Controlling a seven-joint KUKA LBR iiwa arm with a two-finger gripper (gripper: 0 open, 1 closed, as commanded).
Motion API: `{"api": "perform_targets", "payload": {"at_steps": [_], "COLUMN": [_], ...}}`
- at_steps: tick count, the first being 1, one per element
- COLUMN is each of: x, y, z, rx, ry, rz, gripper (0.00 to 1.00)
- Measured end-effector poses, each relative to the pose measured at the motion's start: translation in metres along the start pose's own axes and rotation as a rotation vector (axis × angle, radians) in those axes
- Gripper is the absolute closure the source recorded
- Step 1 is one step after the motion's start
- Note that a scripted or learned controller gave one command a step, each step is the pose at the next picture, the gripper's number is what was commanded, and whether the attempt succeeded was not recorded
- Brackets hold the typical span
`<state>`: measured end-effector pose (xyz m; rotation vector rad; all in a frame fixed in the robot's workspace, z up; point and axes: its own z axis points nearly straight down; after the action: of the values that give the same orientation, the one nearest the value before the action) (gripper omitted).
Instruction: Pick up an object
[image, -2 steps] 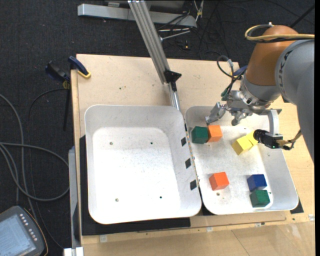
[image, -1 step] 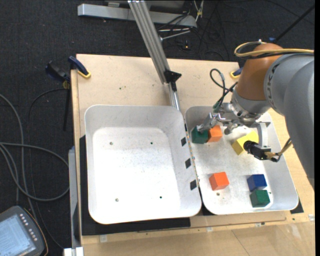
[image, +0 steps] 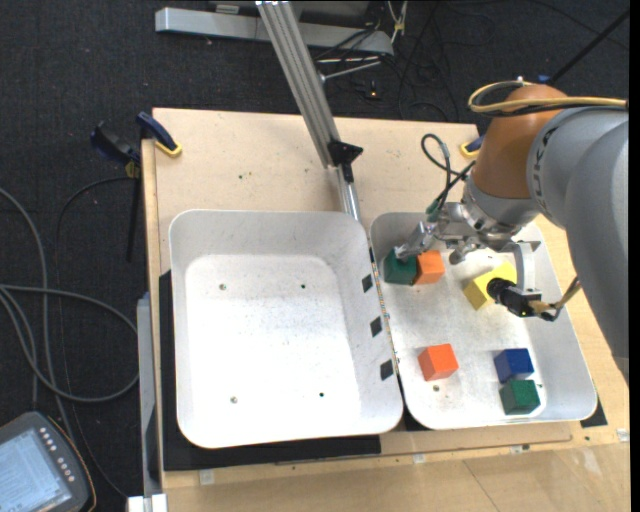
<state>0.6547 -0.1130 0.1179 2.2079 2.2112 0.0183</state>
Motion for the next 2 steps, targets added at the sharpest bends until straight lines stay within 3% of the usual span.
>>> {"api": "perform_targets", "payload": {"at_steps": [1, 2], "x": [-0.001, -0.005], "y": [0.002, 0.001], "z": [-0.011, -0.074], "rx": [-0.006, 0.012], "ry": [-0.001, 0.002], "rz": [0.001, 0.001], "gripper": [1.0, 1.0]}}
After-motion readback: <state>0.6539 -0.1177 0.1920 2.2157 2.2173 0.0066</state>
